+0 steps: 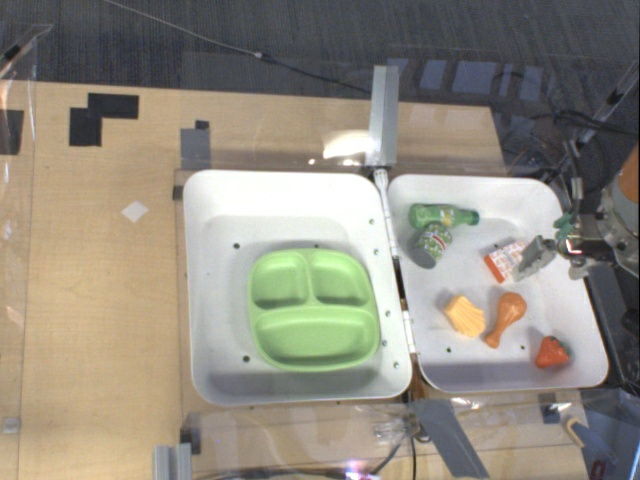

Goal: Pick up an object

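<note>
Hovering my gripper (540, 255) over the right bin (590, 368), just beside the red-and-white packet (503, 259); grip state: can't tell. Drumstick (505, 317), cheese (464, 315), strawberry (551, 352), can (431, 243), green bottle (443, 215) crowd nearby.

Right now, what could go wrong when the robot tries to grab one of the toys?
The pincer sits right next to the little red and white packet, so it might just bump it aside.

The green bottle and the can touch each other; grabbing one could roll the other away.

The strawberry lies close to the right bin corner, so the wall might get in the way.
</note>
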{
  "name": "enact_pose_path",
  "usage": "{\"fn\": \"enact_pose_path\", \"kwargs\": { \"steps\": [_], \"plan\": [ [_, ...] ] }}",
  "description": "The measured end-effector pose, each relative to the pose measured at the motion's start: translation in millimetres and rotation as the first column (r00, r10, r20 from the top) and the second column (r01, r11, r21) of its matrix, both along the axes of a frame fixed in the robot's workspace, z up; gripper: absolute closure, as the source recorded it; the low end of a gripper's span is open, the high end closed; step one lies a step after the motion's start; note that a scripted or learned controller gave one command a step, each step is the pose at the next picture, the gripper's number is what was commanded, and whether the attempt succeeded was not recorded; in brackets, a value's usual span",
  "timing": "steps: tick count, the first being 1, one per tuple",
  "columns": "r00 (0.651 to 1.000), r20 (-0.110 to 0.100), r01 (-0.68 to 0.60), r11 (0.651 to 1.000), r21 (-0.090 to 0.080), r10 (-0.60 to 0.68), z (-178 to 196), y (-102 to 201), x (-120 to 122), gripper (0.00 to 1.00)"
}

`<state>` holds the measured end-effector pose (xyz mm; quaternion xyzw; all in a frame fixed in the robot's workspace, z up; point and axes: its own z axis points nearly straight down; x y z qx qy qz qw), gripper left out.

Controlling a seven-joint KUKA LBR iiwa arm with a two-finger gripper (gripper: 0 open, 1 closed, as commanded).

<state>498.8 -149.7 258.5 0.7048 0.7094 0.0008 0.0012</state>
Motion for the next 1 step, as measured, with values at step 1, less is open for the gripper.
{"fn": "enact_pose_path", "kwargs": {
  "steps": [1],
  "plan": [
    [1.0,0.001,-0.016,1.0,0.0,0.016,-147.5,16.3,19.0,0.0]
  ]
}}
